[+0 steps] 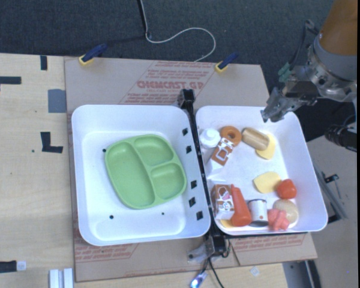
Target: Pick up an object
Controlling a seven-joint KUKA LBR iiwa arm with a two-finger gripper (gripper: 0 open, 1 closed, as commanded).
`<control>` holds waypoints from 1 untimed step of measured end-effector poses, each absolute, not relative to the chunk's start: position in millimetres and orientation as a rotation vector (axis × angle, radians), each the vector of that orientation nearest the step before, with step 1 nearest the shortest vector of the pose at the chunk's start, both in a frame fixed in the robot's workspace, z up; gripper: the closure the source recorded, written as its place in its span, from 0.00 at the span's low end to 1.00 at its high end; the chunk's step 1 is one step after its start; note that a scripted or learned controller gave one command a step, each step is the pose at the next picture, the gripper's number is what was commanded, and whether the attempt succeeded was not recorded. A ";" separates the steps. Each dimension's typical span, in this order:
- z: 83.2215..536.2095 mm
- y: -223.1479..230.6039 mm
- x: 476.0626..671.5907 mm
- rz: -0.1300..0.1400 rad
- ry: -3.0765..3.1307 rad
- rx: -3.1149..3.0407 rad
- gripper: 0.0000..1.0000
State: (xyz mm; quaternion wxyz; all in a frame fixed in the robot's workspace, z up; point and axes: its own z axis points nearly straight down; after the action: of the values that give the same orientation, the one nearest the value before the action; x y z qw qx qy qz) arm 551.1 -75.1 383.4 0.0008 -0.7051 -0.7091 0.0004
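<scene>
Your two-finger gripper [275, 112] hangs over the top right corner of the right white bin [307, 161]. Nothing is between its dark fingers; how far apart they stand cannot be told.

Candidates all sit in the right bin. Nearest the gripper: a tan bun-shaped toy on a pale yellow slice [257, 140], just beside a brown ring-shaped doughnut toy [230, 133]. Further down, a pale yellow wedge [266, 182] touches a round red tomato-like toy [287, 189]. The bottom edge is crowded: a red bottle-shaped piece [239, 210], a small printed carton [224, 200], a silver-ended can [258, 210] and a pinkish lump [283, 215], all touching or nearly so.

Judgement: these look like light, rigid plastic play food, smooth and likely slippery. The bun is your best bet: closest, with free room around it. Take it across the short width, low on the body. Round pieces may squirt out; the crowded corner leaves little finger room.

The green three-compartment plastic tray [146, 171] lies in the left white bin [84, 161].
</scene>
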 end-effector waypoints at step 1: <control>378.0 -13.8 497.4 0.003 -2.225 -2.211 1.00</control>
State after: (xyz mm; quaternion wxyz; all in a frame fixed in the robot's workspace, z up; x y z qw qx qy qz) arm 497.4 -13.8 378.0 0.0024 -0.7048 -0.7094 0.0010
